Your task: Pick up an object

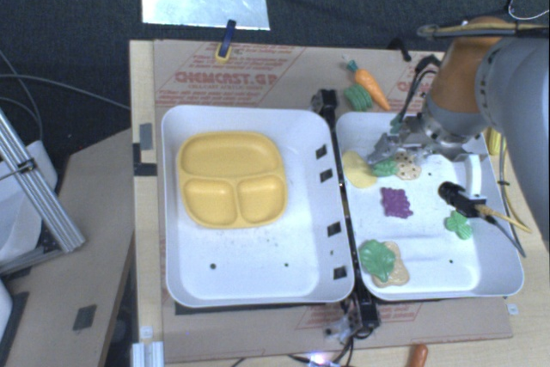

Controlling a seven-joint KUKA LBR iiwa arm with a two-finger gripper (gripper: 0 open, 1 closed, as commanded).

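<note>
Gripper (384, 155) stood low over the far left corner of the right bin (430, 258). Whether it was open or closed could not be told, and no object was seen in its grasp. Arm (507, 90) reached in from the right. Left bin (258, 262) carried one yellow divided plate (232, 178), lying toward its far left corner. Right bin held the candidate objects, largest first:
- a leafy green piece (375, 253) resting on a tan slice (395, 272) at the near left corner;
- a pale yellow slice (356, 171) against the left edge, just beside the gripper;
- purple grapes (396, 202) near the centre;
- a dark green piece (386, 168) directly under the gripper, contact uncertain;
- a round cracker (409, 171) just right of that piece;
- a small green piece (460, 225) toward the right edge.

A carrot (369, 82) lay on the bench (258, 69) beyond the right bin's far edge.
</note>
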